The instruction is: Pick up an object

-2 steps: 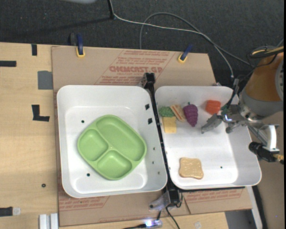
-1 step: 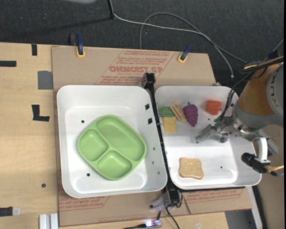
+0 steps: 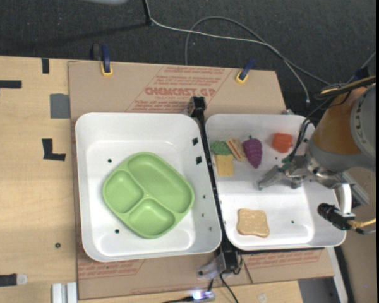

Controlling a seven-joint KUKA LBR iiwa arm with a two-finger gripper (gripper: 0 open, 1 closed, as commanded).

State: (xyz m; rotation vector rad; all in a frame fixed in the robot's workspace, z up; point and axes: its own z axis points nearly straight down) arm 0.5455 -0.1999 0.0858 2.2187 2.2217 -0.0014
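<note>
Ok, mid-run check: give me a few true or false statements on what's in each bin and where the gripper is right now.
1. The green divided plate lies in the left bin. True.
2. The slice of bread lies on the green plate. False: it lies on the floor of the right bin, near the front.
3. The gripper is over the right bin. True: it hangs around the middle of that bin, with nothing seen between its fingers.
4. The purple grapes are in the left bin. False: they are at the back of the right bin, beside the sandwich.
5. The red tomato sits at the back of the right bin. True.
</note>
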